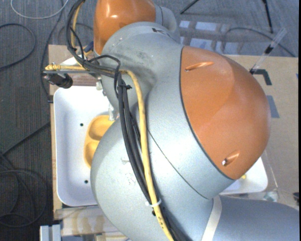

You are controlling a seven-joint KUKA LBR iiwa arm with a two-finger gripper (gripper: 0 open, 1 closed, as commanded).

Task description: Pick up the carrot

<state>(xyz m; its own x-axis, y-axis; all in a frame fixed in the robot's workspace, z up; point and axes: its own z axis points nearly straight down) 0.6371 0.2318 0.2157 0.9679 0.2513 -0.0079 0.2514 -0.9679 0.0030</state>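
Note:
An orange-yellow rounded thing (97, 129) lies in the left bin (67, 149), near its middle. I cannot tell whether it is the carrot, since the arm covers its right part. A second rounded orange lobe (90, 152) sits just below it. The grey and orange arm (190, 134) looms close to the camera and hides most of both bins.
A corner of the right bin (256, 181) peeks out under the arm's orange shell. The left bin's white floor is bare along its left side and bottom. Black cables (10, 149) lie on the dark floor to the left of the bench.

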